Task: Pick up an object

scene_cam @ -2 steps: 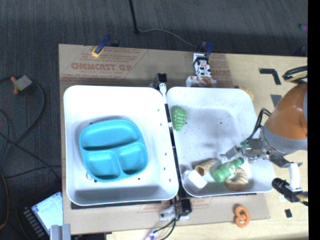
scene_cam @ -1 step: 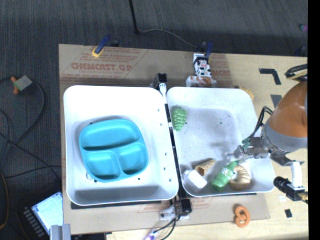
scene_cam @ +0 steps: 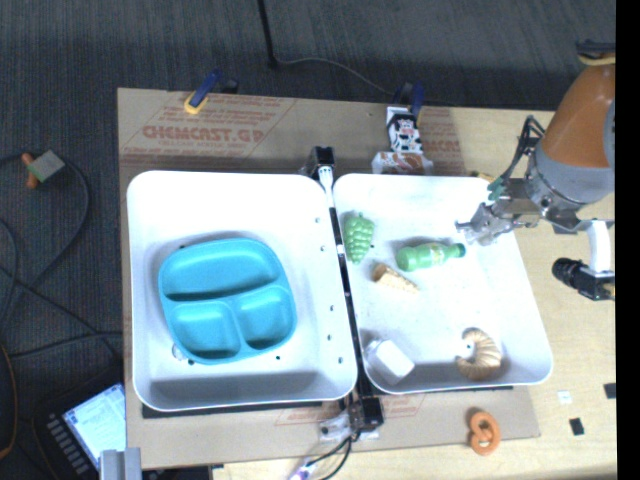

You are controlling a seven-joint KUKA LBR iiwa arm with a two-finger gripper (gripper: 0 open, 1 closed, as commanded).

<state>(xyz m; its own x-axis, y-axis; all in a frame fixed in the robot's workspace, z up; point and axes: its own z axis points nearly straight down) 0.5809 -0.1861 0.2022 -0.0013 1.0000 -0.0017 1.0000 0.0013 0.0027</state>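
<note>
Camera view. Left bin [scene_cam: 140, 268]: one blue divided tray [scene_cam: 227, 298], lying flat mid-floor. Right bin [scene_cam: 535, 318]: green bottle [scene_cam: 428, 256] on its side near the centre, cap toward the right rim; green bumpy toy [scene_cam: 359, 233] and small cone [scene_cam: 394, 277] by the left wall; white block [scene_cam: 389, 359] at the near left corner; croissant [scene_cam: 481, 355] at the near right corner. Gripper [scene_cam: 483, 225]: over the far right corner, just beside the bottle cap, probably lining up on it; its opening cannot be judged.

Blue three-compartment tray [scene_cam: 227, 299] in left bin [scene_cam: 150, 203]; orange ring [scene_cam: 484, 431] on bench [scene_cam: 150, 118] below right bin [scene_cam: 535, 328].
</note>
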